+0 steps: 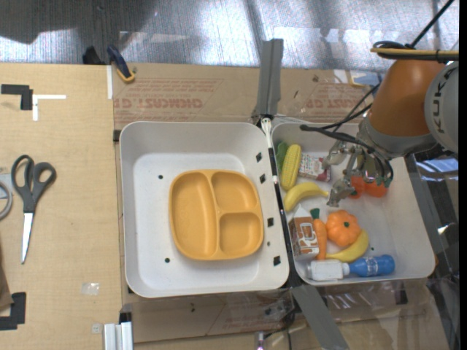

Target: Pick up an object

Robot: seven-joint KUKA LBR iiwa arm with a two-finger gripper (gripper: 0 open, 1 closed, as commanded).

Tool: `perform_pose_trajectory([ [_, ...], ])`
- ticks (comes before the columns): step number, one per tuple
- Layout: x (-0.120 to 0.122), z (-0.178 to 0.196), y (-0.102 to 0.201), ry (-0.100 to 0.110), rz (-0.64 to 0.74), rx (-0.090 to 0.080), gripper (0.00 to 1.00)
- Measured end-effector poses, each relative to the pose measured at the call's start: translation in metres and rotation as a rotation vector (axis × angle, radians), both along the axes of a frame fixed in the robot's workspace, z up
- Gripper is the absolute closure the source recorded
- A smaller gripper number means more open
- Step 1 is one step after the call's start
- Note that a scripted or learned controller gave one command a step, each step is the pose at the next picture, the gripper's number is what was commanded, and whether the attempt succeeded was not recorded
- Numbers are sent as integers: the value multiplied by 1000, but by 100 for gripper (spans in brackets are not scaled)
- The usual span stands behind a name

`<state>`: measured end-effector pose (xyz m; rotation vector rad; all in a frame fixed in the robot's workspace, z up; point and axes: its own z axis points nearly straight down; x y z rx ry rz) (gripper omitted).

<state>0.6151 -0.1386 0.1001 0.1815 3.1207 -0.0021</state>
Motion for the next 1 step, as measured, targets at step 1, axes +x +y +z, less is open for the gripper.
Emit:
perform_pose_trajectory([
  [1, -66, 1, 18, -12, -107, -1, 0],
])
